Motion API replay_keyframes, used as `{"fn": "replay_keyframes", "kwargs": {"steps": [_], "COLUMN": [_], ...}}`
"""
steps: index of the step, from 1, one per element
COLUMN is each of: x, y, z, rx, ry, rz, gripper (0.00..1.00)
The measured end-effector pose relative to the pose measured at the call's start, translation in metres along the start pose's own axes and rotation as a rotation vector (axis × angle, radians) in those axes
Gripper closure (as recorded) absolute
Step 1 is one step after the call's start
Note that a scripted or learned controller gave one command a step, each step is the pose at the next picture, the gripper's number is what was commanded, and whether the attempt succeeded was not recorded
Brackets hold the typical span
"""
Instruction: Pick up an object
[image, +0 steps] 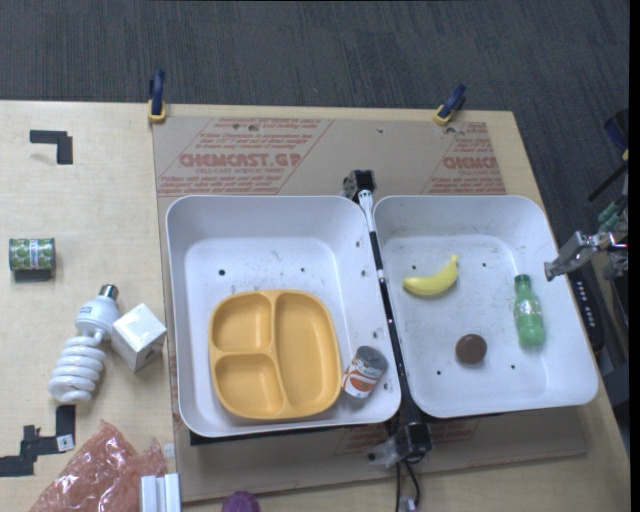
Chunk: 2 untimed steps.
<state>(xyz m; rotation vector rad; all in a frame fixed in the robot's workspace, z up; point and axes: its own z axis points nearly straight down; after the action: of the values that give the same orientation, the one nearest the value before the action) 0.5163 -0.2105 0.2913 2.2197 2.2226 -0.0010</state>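
Gripper off at right edge, nothing held

Camera view: gripper (560, 266) at right bin's (560, 385) right rim, finger state unclear; banana (432, 280), brown disc (471, 348), green bottle (528, 312) in right bin; yellow tray (273, 353), can (365, 373) in left bin (190, 300).

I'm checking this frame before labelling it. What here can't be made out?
- Gripper: cut off by the camera view's right edge; finger state unclear.
- Small can: label too small to read.
- Purple object: cut off by the bottom edge.
- Brown round object: too small to identify.
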Motion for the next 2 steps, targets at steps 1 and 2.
{"fn": "replay_keyframes", "kwargs": {"steps": [1,2], "x": [-0.011,0.021], "y": [0.002,-0.039], "z": [0.165,0.199], "rx": [0.0,-0.001], "ry": [0.001,0.001], "rz": [0.002,0.003], "gripper": [0.0,0.0]}}
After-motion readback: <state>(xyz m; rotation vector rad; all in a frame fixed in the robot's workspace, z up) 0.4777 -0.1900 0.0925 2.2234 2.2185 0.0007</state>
